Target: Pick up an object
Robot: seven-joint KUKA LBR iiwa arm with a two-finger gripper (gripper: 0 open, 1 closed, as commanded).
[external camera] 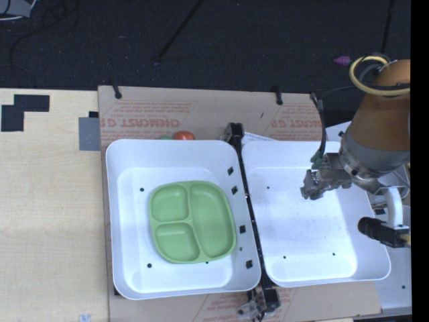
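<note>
Camera view, left to right: pale wood bench top (pixel 47 200), then 2 shallow white bins on printed cardboard (pixel 201 116). Left bin (pixel 127 173), glossy moulded plastic with rounded corners, bearing a green plate (pixel 192 221) laid flat at its middle: matte, rounded-square, split into 3 compartments. Small red-orange object (pixel 184 136) just behind that bin's far rim, partly hidden, shape unclear. Right bin (pixel 308 247), same white plastic, faintly speckled floor. Gripper (pixel 315 185) over the right bin's right half, dark metal, well apart from the plate, nothing seen between its tips; open or closed, cannot tell at this size. Grey arm (pixel 379 129) with orange band entering from the right. Pick judged not yet made: plate untouched, reach to the left bin, descent, grasp and lift all left.
</note>
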